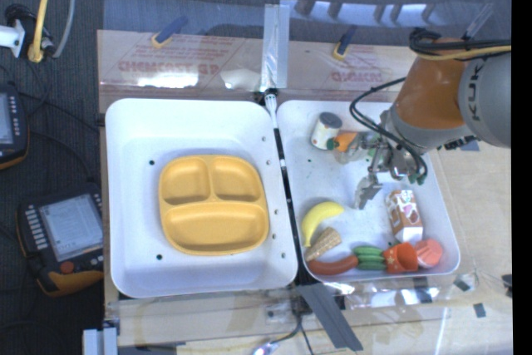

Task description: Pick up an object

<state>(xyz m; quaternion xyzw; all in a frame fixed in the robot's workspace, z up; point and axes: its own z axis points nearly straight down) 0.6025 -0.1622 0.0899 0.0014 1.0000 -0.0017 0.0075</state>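
Camera view: our gripper point(371, 183) hangs with fingers spread, nothing between them, over the right bin point(287, 179); banana point(320, 218) sits at its seven o'clock, juice carton point(404, 215) at four.

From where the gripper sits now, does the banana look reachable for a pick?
Probably yes. The gripper hangs over the right bin, and the banana lies just to its lower left with its top bare. Only the cone touches its lower end.
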